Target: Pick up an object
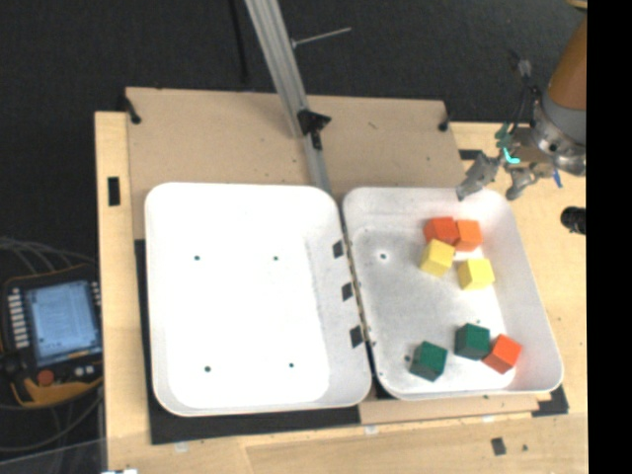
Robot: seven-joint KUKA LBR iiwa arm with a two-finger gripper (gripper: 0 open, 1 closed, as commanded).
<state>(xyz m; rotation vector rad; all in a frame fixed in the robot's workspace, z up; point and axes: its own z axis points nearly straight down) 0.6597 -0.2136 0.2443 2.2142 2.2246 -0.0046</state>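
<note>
We see seven small blocks lying in the right bin (390, 284). Near its far side an orange block (441, 230) touches a lighter orange block (468, 233); just below them lie two yellow blocks (437, 258) (475, 273), close together. Toward the near edge, one green block (429, 360) sits apart, another green block (472, 341) touches a red-orange block (504, 353).

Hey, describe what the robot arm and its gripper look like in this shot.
At the view's upper right, the arm shows an orange band above a grey metallic wrist. Below it, the gripper has two light grey fingers, with a small teal-lit spot and thin dark cabling near the wrist.
</note>
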